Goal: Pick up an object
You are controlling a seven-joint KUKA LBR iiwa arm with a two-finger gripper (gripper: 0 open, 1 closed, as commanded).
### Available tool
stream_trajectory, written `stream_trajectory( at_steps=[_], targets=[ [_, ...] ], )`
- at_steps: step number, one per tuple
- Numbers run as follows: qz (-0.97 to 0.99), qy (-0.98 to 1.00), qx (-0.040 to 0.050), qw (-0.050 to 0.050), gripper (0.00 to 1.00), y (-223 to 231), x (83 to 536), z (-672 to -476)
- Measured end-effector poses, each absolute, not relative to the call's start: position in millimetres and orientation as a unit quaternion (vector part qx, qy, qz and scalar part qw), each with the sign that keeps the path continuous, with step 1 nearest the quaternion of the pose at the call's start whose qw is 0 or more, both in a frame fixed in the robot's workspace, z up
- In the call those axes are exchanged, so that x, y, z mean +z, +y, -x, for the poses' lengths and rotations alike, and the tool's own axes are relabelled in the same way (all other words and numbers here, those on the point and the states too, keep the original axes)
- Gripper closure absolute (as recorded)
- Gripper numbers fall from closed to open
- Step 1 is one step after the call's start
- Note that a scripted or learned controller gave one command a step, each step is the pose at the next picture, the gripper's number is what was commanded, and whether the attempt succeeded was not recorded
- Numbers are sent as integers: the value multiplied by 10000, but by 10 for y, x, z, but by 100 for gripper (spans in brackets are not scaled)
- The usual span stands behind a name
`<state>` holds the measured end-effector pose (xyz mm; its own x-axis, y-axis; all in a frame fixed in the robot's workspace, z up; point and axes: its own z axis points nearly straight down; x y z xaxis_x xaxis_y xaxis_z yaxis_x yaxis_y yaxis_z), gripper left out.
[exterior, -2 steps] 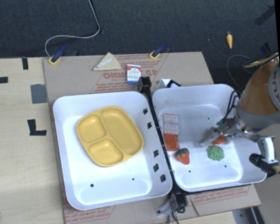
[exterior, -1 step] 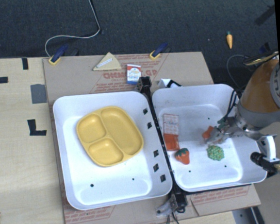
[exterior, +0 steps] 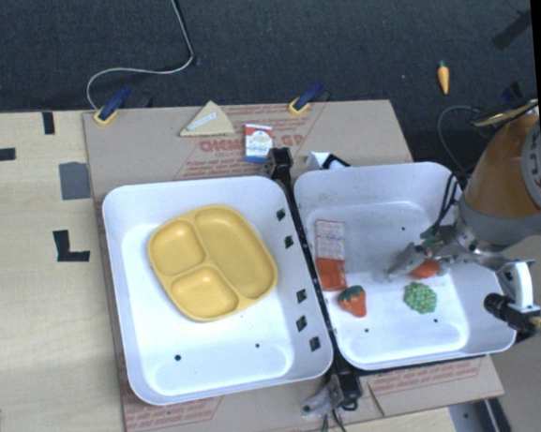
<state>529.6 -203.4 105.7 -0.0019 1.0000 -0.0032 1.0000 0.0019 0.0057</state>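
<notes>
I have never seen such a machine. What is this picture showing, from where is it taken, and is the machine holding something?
One camera looks down at a slant on a bench. Two shallow white bins sit side by side. The left bin holds a yellow divided plate. The right bin holds a packet, an orange-red piece, a toy strawberry and a green broccoli-like toy. The grey and orange robot arm reaches in from the right. Its gripper is low beside a small red-orange object; whether it holds it is unclear.
</notes>
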Motion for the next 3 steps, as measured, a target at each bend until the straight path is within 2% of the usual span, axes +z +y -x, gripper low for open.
stream_trajectory(
  at_steps=[1, 2, 3],
  targets=[
    [-7067, 7075, 10, 39, 0, -2009, 870, -5160],
    [-7065, 7077, 8, 50, 100, -2012, 968, -5165],
    [-7063, 7079, -1, -14, 100, -1511, 930, -5442]
  ],
)
